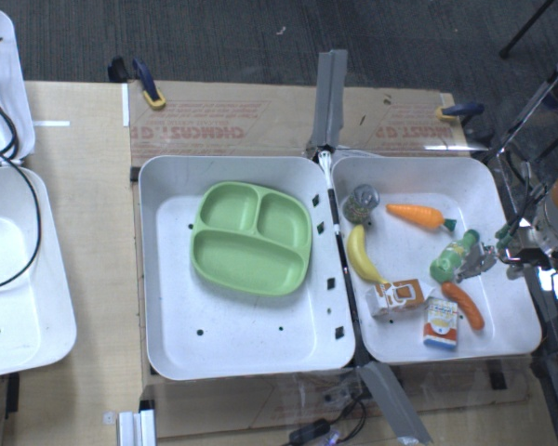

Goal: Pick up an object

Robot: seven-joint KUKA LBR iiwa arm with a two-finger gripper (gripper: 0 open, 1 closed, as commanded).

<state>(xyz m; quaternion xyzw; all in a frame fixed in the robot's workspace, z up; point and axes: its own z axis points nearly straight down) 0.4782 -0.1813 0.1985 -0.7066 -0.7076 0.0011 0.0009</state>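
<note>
1. Camera view: nearest the lens, at the bottom of the right bin (502, 342), lie a small juice box (441, 322) and an orange-and-white carton (394, 298), side by side near the bin's front wall
2. Just right of the juice box is a red-orange sausage-shaped toy (464, 305), lying at a slant and touching the box's upper corner
3. A banana (361, 255) lies along the right bin's left wall, its lower end just above the carton
4. Above the banana sits a small grey-green roundish thing (360, 203); too blurred to tell what it is
5. A carrot (418, 215) lies nearly flat across the upper middle of the right bin, its green tip pointing right
6. A green bottle-like toy (452, 258) lies below the carrot's tip, tilted
7. The end effector (476, 262) reaches in from the right edge, its metal tips just beside the green toy; I cannot tell whether the tips are spread or pressed together, nor whether they grip anything
8. The left bin (167, 323) holds a green divided plate (252, 238) with three compartments, set toward its upper middle
9. Both bins rest on the bench (84, 119), touching along their shared wall
</note>
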